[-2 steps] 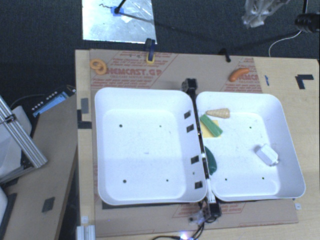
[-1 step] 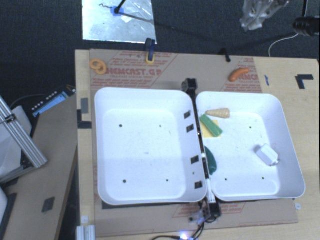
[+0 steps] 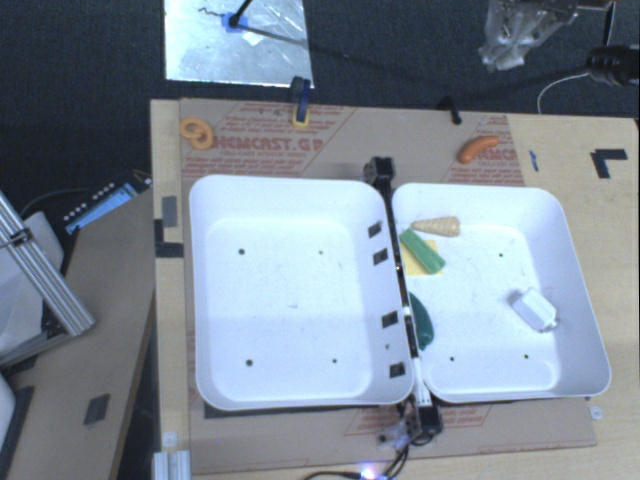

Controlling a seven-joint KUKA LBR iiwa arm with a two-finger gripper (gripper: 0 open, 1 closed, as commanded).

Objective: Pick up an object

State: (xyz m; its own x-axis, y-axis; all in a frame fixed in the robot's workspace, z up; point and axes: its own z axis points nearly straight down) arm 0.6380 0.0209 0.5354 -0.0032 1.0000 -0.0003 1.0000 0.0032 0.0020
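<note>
Lying in the right bin, a green block touches a tan cone on its far side; a white piece sits well right. The gripper hangs beyond the bench's far right, its opening impossible to tell.

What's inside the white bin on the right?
The right bin holds a green stick with something yellow partly hidden under it, a tan cone, a white block and a dark green piece at the dividing wall, part of it hidden.
</note>
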